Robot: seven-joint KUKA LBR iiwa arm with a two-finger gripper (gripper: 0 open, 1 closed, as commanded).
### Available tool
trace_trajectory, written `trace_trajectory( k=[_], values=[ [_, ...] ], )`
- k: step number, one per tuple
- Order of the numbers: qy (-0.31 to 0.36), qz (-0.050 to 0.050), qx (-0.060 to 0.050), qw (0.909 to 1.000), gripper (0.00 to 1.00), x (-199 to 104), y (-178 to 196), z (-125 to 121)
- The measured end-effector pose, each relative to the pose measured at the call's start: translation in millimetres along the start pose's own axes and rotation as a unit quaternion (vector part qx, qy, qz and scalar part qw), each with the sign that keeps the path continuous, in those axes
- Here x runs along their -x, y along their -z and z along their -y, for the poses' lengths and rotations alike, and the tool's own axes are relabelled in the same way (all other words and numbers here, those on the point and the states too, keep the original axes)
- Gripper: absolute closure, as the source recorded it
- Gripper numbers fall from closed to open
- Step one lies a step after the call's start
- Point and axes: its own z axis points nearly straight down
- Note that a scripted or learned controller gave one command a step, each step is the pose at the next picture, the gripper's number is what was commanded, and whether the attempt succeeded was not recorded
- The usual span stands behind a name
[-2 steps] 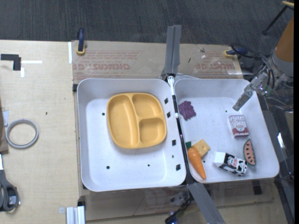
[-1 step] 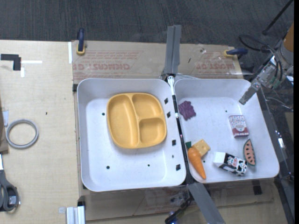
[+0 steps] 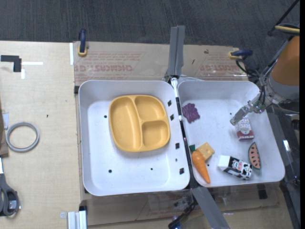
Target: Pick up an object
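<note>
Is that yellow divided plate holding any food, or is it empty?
Empty. The yellow plate lies flat in the left bin, and all three compartments show bare yellow. The toy foods, like the carrot, are in the right bin.

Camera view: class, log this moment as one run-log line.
hand: over right bin, above small red-and-white carton | holding: nothing seen | yellow divided plate: left bin | phase: approach
</note>
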Motion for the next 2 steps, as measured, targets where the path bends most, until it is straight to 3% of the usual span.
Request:
trace_trajectory(
  k=[1, 2],
  values=[
    [-0.062, 0.007, 0.009, 0.998, 0.0, -22, -16, 34],
    [-0.061, 0.009, 0.009, 0.998, 1.0, -21, -6, 34]
  ],
)
